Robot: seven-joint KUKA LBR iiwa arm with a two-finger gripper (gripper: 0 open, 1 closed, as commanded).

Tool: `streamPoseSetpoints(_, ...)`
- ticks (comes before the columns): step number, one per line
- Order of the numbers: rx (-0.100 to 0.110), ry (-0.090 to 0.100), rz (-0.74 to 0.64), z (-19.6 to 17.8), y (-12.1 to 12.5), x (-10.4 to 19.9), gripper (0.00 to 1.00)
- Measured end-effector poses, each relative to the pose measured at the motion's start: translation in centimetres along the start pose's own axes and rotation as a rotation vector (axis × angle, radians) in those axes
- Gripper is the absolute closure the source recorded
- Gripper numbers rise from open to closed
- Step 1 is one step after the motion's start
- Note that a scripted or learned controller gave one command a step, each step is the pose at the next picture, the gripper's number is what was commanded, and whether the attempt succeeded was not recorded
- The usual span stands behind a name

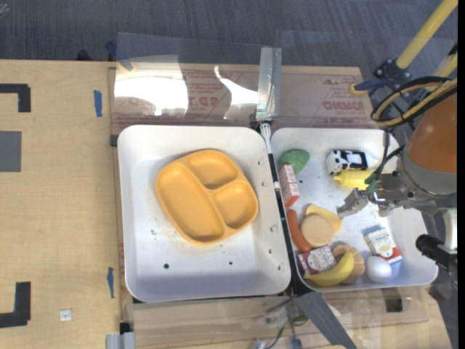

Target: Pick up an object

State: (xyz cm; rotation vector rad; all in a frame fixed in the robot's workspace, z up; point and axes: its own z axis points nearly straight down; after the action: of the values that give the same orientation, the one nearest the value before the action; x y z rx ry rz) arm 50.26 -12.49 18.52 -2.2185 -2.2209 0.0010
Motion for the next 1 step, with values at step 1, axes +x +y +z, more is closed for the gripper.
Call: streamPoseSetpoints(1,-0.004,-0.001,0.119,-4.39,-1.35,4.62,0.0)
